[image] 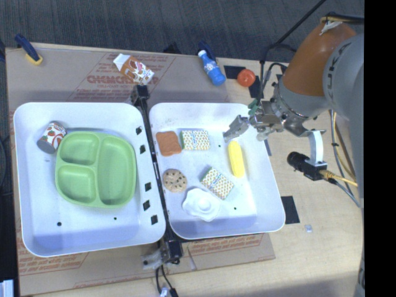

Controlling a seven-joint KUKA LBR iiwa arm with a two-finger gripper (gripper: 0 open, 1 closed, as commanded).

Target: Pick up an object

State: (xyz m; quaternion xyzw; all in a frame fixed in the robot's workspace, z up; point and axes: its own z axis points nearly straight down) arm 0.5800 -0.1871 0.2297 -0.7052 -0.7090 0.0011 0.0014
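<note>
The right bin (266, 197) holds a yellow corn-like piece (236, 158), a brown patty (167, 142), a chocolate-chip cookie (175, 180), two patterned packets (195, 140) (218, 183) and a white lumpy object (200, 204). My gripper (240, 126) hangs over the bin's upper right corner, just above the far end of the yellow piece. It reaches in from the right on the grey arm with its orange band. Nothing shows in its grasp.
The left bin (31, 228) holds a green divided plate (96, 167) and a small printed can (51, 136). Behind the bins lie a blue bottle (212, 68), an orange ball (246, 77), a snack packet (133, 68) and a blue clip (28, 49).
</note>
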